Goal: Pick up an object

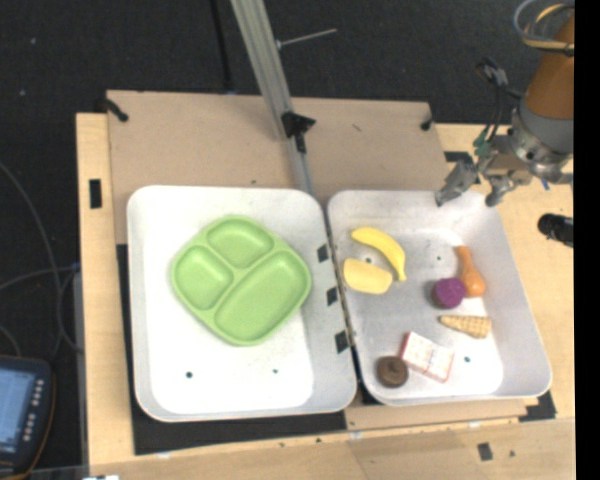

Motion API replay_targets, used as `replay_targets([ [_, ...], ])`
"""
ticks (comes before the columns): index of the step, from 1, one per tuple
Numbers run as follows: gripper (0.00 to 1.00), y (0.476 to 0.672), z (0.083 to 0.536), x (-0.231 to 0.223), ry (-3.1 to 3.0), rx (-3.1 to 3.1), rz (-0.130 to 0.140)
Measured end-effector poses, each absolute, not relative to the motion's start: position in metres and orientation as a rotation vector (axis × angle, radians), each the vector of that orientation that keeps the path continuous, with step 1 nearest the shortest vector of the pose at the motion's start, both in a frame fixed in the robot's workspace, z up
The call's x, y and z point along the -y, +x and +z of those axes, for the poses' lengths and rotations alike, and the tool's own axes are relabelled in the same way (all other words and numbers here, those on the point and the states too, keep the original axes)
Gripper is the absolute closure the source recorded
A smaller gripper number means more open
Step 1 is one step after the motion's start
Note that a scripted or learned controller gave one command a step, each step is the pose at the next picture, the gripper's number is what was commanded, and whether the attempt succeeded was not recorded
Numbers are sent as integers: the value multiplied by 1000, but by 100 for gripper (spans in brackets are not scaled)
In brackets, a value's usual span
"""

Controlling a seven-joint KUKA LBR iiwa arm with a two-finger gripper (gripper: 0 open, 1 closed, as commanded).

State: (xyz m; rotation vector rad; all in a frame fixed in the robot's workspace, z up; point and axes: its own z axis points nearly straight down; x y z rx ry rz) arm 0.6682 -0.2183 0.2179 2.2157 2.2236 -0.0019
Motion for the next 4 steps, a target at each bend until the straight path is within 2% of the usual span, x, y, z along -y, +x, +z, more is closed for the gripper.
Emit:
replay_targets([
  [1,0,668,218,219,2215,-2224,-4],
  [3,0,674,118,216,2217,-2227,-6],
  [4,0,674,101,217,2214,-2227,-5],
])
